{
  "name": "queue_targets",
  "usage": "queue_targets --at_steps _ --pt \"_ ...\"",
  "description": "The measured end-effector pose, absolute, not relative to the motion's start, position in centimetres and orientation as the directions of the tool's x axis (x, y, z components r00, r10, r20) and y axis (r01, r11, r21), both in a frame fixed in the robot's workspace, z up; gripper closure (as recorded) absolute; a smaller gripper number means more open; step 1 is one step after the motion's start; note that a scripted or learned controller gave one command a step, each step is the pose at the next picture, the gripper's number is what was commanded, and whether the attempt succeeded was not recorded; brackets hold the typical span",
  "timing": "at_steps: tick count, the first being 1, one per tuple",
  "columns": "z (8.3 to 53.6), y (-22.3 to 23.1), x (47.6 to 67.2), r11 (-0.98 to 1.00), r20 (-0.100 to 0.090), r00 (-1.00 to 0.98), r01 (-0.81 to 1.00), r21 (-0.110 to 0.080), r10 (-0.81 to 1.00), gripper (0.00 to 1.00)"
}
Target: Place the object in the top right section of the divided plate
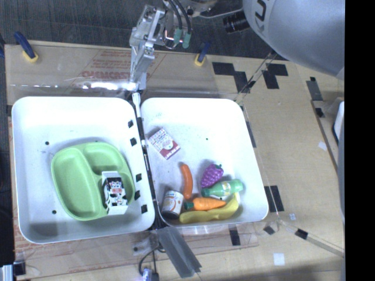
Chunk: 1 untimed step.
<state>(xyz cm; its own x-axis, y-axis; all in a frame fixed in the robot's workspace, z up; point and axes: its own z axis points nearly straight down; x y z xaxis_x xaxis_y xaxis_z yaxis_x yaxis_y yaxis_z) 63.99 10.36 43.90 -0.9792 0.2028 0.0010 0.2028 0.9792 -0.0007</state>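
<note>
Milk carton (115,192), white with a black cow print, rests on the green divided plate (73,180) in its lower right section, in the left bin (29,122) at lower left of the frame. The right bin (234,133) holds a small red-and-white packet (163,143), an orange sausage (186,180), purple grapes (212,175), a green bottle (224,188), a carrot (205,204), a banana (211,215) and a can (171,204). The gripper (138,78) hangs at upper centre above the bins' far edge, carrying nothing visible; its closure state cannot be determined.

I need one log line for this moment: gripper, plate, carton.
gripper: above bins' far edge | green divided plate: left bin | milk carton: on plate, lower right section
</note>
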Motion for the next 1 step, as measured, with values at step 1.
queue_targets --at_steps 1 --pt "44.07 12.96 65.21 0.999 -0.002 -0.999 0.050 0.000 0.050 0.00"
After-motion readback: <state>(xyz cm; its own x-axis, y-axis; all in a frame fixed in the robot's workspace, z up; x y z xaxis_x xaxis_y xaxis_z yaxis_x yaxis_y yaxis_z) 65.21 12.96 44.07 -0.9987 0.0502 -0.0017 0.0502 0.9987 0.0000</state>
